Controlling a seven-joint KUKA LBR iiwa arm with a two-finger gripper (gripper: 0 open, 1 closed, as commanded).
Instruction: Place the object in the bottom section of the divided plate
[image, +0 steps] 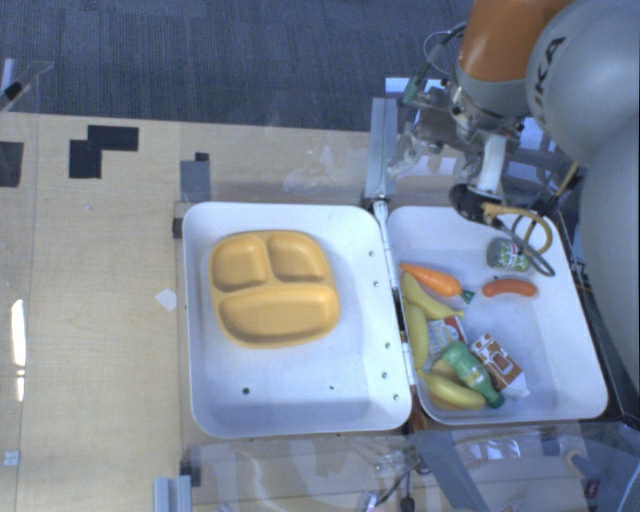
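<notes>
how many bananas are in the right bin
2. One yellow banana lies along the left wall of the right white bin, below the orange carrot. The other yellow banana lies near the front wall, partly under the green bottle; more may be hidden.

Legible text: one marking. The arm (590, 80) carries dark lettering on its grey housing, just below the orange band (505, 35) and above the wrist; the visible characters read "K" and part of a following letter, consistent with a brand mark cut off by the curve. The packets (497, 362) in the right bin (560, 330) show printing too small to read.
</notes>
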